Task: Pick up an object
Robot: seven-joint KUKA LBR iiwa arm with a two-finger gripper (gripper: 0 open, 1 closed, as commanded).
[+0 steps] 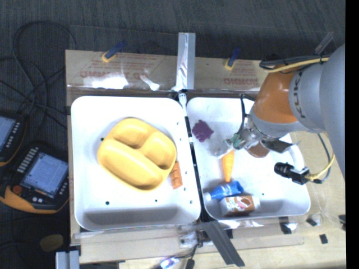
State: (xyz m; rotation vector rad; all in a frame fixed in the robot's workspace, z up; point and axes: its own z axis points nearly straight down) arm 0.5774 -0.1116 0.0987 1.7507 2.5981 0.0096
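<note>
Orange cone (227,166) | just below gripper (240,140) (right bin (300,198)) — apart

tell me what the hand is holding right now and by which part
Cannot be told. The hand sits low in the right bin, just above the orange carrot-like piece, but no object visibly sits in its grip.

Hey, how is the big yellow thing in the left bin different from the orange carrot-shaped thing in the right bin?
The yellow thing is far larger than the carrot. It is broad, rounded and lobed; the carrot is slim and tapered. It lies in the left bin with a small orange piece at its edge, while the carrot lies in the right bin, just above a blue bottle and close under the gripper. Both lie flat on white bin floors.
</note>
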